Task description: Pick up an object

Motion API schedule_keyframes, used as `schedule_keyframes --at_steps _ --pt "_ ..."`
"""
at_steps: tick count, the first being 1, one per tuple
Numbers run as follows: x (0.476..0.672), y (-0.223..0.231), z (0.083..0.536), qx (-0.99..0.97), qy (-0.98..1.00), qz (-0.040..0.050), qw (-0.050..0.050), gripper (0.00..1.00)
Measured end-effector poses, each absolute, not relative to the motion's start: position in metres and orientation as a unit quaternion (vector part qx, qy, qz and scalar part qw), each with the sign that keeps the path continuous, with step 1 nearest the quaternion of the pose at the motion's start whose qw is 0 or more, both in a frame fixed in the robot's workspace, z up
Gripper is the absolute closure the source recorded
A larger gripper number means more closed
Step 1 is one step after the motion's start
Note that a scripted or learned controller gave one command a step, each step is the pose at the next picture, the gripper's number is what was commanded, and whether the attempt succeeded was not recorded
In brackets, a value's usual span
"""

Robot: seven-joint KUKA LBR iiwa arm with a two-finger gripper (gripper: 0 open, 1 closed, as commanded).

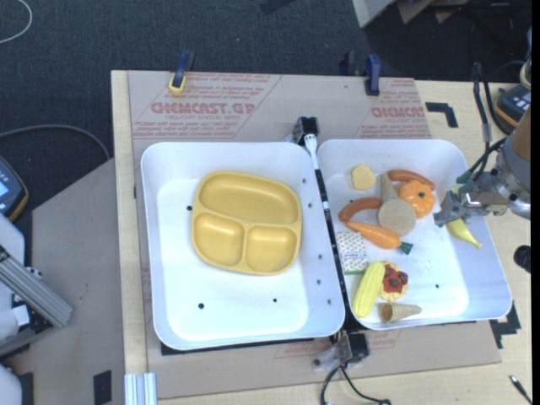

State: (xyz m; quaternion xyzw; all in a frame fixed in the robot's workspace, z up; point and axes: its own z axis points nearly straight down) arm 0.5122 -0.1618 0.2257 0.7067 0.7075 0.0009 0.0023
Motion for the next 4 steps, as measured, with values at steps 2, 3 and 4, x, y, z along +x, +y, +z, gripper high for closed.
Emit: schedule_keyframes --at_steps 2,3,4 --pt "0.512 -0.063 0.225 0.706 0.709 -0.0003 -0.002 1.0" --pt "0.497 -0.073 0.229 0.707 0.707 -0.0006 -0.001 1.0" --pt "0.509 -0.071 0.228 0.707 0.707 0.0004 0.001 1.0"
